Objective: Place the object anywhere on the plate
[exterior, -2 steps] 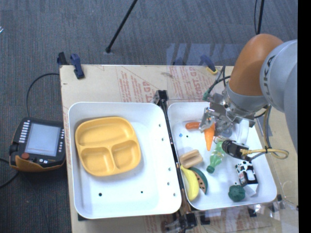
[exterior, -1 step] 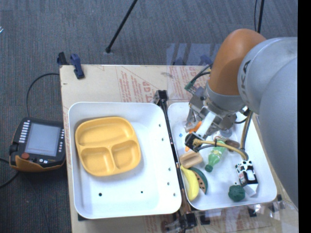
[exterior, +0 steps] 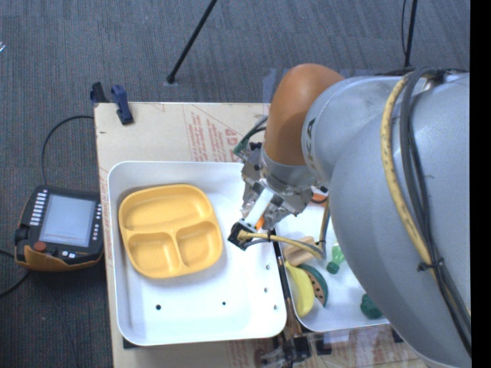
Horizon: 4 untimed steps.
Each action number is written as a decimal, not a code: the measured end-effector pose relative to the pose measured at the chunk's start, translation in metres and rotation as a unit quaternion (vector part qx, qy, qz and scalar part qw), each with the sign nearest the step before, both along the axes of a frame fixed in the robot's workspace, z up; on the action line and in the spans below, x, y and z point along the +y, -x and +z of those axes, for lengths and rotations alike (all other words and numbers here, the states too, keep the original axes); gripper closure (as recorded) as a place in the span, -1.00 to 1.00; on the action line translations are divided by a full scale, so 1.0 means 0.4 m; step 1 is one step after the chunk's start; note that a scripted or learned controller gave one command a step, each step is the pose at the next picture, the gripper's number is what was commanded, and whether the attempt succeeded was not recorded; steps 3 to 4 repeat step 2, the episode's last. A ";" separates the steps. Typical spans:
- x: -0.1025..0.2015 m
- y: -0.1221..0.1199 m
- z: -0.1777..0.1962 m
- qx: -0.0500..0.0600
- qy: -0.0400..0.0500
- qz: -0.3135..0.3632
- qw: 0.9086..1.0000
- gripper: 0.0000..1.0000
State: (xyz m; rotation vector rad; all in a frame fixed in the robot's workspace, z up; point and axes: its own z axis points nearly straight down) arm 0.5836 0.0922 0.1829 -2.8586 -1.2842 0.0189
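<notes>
A yellow plate [exterior: 167, 229] with three compartments lies in the left white bin [exterior: 199, 313], toward its left side. My gripper [exterior: 259, 203] hangs below the orange-banded wrist, over the right part of the left bin and just right of the plate's edge. The wrist hides most of the gripper, and I see nothing held in it. In the right bin [exterior: 337, 322] lie a yellow banana-shaped toy [exterior: 301, 291], a green-rimmed slice [exterior: 320, 286] and a tan piece [exterior: 304, 244].
Two small green pieces [exterior: 335, 262] [exterior: 370, 307] sit in the right bin, partly under the arm. The large grey arm covers most of that bin. A teach pendant [exterior: 61, 228] rests on the floor left of the bench. A blue clamp [exterior: 120, 103] grips the bench's back-left corner.
</notes>
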 end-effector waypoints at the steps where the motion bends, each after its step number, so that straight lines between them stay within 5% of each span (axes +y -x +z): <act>1: 0.138 -0.056 0.088 -0.004 0.000 0.101 0.995 1.00; 2: 0.139 -0.054 0.086 -0.004 0.000 0.101 0.995 -1.00; 4: 0.139 -0.054 0.086 -0.004 0.000 0.101 0.995 -1.00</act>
